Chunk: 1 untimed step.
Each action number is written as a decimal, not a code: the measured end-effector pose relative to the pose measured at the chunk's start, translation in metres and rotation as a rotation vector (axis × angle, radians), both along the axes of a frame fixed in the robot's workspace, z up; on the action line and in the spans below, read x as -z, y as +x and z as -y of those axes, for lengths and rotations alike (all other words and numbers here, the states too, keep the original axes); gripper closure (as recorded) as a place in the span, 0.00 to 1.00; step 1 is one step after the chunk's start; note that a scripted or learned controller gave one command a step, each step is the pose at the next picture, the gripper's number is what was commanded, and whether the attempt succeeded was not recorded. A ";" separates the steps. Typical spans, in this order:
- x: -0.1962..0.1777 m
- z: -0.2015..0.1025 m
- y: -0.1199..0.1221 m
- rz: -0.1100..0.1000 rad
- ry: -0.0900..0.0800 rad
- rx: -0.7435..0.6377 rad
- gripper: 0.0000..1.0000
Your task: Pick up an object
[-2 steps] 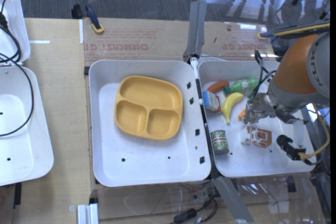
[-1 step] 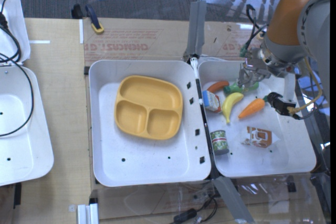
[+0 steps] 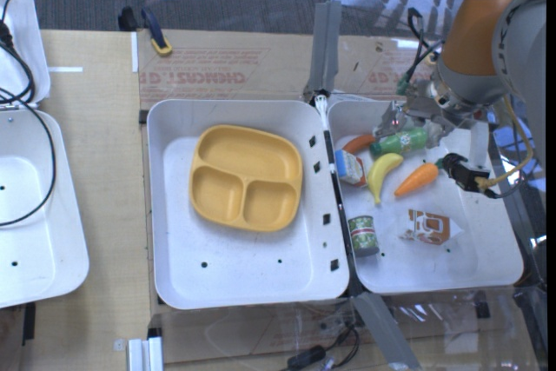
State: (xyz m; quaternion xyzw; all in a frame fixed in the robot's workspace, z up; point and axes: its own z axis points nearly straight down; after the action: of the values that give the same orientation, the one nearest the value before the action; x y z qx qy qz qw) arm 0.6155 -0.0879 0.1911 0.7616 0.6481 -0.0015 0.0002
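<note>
**Right bin, upper part: jaws low over the green bottle; grasp not confirmed**

Camera view.

- Arm: grey with orange band, entering from the upper right of the frame. Gripper (image 3: 401, 119) low over the upper middle of the right bin (image 3: 486, 269). State of the jaws: cannot tell; the wrist body covers them from this angle.
- Green bottle (image 3: 401, 141): lying on its side, directly under or just below the gripper. Likeliest target. Whether it is touched cannot be told.
- Banana (image 3: 381, 175): just below the bottle, curving down-left, near or touching it.
- Carrot (image 3: 417, 178): right of the banana, slanted, near the bottle's lower right end.
- Second orange piece (image 3: 358, 142): left of the bottle, partly tucked against a small white carton (image 3: 350, 168) by the bin's left wall.
- Small can (image 3: 362, 235): lower left of the right bin, well apart from the cluster.
- White and brown packet (image 3: 427, 227): centre-lower right bin, alone.
- Left bin (image 3: 174, 274): holds a yellow divided plate (image 3: 247, 178).

Handling note (judgement): the cluster is tight. A good grasp closes across the bottle's narrow width, centred along its length, so the banana is not caught. Lift straight up and check that the bottle rises with the jaws. If the bottle rolls, the isolated can or packet offers a cleaner approach.
</note>
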 end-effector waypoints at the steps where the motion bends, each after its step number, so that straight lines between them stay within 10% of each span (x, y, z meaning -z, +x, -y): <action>1: -0.019 0.057 0.009 0.001 0.000 0.087 0.00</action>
State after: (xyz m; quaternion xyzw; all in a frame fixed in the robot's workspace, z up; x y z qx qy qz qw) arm 0.6249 -0.1453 0.2105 0.7889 0.6145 -0.0012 0.0005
